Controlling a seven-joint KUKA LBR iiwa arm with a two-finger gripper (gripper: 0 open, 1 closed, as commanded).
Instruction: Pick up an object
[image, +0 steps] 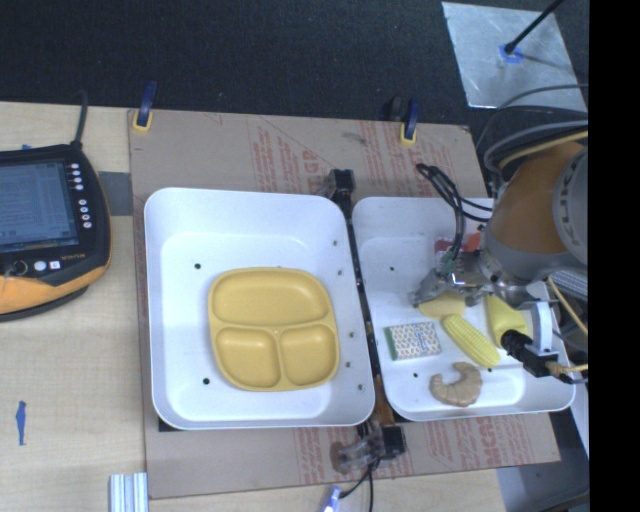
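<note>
The arm comes in from 3 o'clock and hangs low over the right bin, its orange band above the wrist. The gripper sits down inside that bin, near its middle; whether it is apart or together cannot be told from this angle, and nothing shows between its tips. Just at 5 o'clock of the gripper lies a yellow corn cob, slanted, with a yellow block beside it at 3 o'clock. A small green-dotted sponge rests at 7 o'clock of the gripper, and a tan curled pastry lies near the bin's 6 o'clock rim. The left bin holds a yellow three-part plate at its centre. A tablet lies on the bench at 9 o'clock
</note>
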